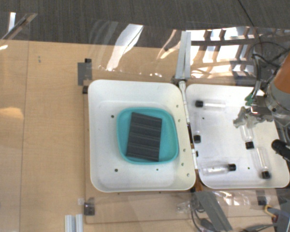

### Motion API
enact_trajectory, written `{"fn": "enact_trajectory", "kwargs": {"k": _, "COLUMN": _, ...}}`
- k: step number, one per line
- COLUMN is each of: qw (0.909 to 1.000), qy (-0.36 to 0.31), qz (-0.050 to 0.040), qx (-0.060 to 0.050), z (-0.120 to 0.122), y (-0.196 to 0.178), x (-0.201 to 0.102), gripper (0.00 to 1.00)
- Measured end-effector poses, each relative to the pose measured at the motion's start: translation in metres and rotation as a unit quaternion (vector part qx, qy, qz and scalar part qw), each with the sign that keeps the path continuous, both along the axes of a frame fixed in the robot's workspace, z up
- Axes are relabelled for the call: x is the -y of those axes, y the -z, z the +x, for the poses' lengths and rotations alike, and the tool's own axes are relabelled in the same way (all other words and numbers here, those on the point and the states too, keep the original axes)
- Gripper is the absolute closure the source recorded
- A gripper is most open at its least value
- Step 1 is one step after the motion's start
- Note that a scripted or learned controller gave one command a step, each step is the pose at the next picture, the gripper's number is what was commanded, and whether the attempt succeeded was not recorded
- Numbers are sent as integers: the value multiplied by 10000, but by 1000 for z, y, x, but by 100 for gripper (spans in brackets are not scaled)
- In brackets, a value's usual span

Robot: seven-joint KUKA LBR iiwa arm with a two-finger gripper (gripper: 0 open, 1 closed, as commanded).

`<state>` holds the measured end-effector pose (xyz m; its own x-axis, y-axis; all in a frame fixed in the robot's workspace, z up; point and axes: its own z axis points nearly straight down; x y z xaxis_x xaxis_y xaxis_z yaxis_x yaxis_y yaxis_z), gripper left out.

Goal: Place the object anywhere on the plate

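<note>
A dark grey ribbed block [145,136] lies flat on the teal plate [172,140], roughly centred, in the left white bin [101,129]. The gripper [245,122] hangs over the right side of the right white bin [217,129], far from the plate and the block. It is below the grey wrist and the orange band [287,76]. Just beneath it a clear tube with a black cap [249,144] lies on the bin floor.
Several clear tubes with black caps lie scattered in the right bin, for example one at the back [208,103], one at the front [218,168] and one at the right [263,166]. A divider rail [187,124] separates the bins. Cables run at the back right.
</note>
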<state>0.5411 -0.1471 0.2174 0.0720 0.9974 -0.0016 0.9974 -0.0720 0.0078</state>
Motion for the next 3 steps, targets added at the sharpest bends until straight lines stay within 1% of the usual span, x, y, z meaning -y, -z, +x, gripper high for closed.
{"fn": "enact_trajectory", "kwargs": {"k": 1, "qw": 10000, "qy": 1, "qz": 0, "qx": 1, "z": 0, "y": 0, "x": 0, "gripper": 0}}
{"fn": "enact_trajectory", "kwargs": {"k": 2, "qw": 10000, "qy": -21, "qz": 12, "qx": -28, "z": -53, "y": 67, "x": -44, "gripper": 0}}
{"fn": "enact_trajectory", "kwargs": {"k": 3, "qw": 9995, "qy": -306, "qz": 1, "qx": 25, "z": -50, "y": 129, "x": -9, "gripper": 0}}
